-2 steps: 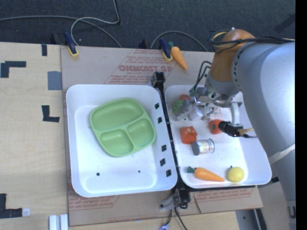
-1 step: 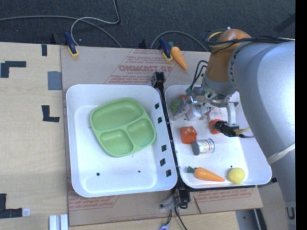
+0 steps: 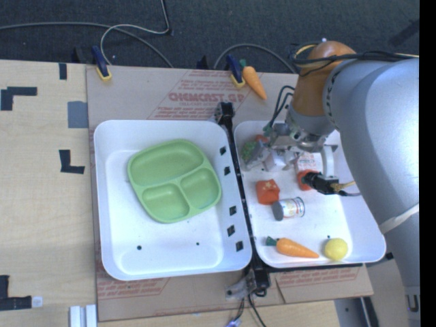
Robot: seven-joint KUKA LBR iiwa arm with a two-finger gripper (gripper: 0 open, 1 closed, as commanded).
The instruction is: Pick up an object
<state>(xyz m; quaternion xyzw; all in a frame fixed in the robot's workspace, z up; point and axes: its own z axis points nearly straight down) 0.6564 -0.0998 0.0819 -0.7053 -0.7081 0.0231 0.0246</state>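
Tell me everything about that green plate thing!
The green plate is a light green tray, plastic by the look of it, with rounded corners and three sunken sections: one big one and two smaller ones. It lies flat, turned at a slant, in the left white bin, with no food showing on it. Nothing but the bin floor touches it.

Bench with its cardboard sheet, as I see it from the overhead camera.

I have the pale wood bench (image 3: 41, 182) under a brown printed cardboard sheet (image 3: 184, 97), and two white bins sit on that sheet side by side: the left bin (image 3: 109, 203) toward 9 o'clock, the right bin (image 3: 361, 240) toward 3 o'clock, their inner walls touching. At 12 o'clock an orange toy carrot (image 3: 253, 82) lies on the cardboard just beyond the right bin. Two blue-and-yellow clamps (image 3: 101, 65) grip the sheet's far edge, at 11 and 12 o'clock. Black tape marks (image 3: 67, 162) dot the wood at 9 o'clock.
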